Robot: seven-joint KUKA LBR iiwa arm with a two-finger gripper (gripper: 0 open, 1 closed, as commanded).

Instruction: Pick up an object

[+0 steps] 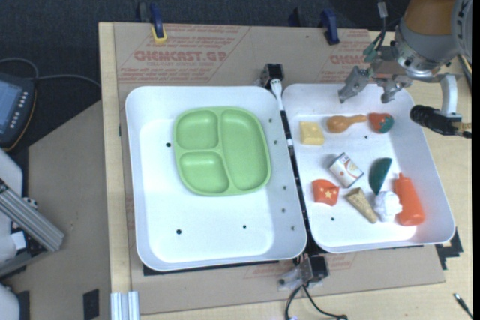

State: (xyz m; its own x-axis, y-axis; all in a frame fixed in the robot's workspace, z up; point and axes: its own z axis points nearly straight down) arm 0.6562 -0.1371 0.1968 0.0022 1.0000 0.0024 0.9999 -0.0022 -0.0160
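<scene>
A wooden spoon (346,122) lies in my right bin (435,161), its tip touching a red and green strawberry (381,122). Just beside it sits a yellow block (312,133). My gripper (371,90) hovers above the bin's far edge, fingers apart, holding nothing.

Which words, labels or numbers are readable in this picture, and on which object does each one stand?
"CHEMCAST GP": red print on the brown protective sheet of the bench, above the left bin; the last letters are faint.
Red print of the same kind above the right bin, near the gripper: too faint to read.
Small can in the right bin: its label is too small to read.
Device screen at the left edge: blurred, unreadable.
</scene>
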